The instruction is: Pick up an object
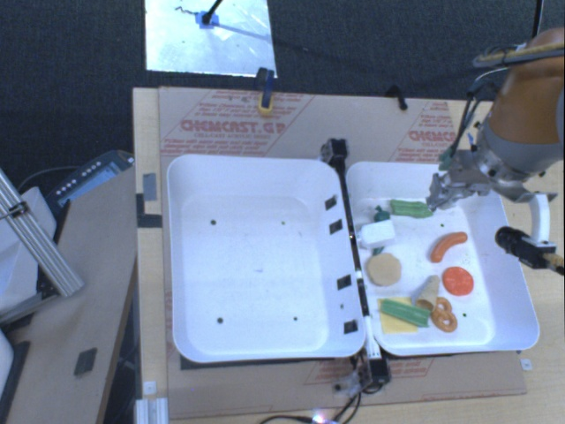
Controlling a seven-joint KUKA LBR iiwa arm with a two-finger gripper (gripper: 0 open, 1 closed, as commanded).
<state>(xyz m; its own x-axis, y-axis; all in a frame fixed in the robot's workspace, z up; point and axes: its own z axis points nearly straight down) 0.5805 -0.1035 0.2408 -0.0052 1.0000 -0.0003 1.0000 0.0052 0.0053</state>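
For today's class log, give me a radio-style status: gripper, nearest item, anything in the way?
Gripper low in right bin, beside green toy. Nothing seen held. Sausage and white block lie close by.

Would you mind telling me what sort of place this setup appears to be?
Most likely a robotics lab bench for grasping trials. Two shallow white bins sit side by side on a board, the right one holding toy food such as a sausage and a tomato slice, with the gripper over it.

Bright, even overhead light; glare on the foil sheet [210,25], picture slightly soft.
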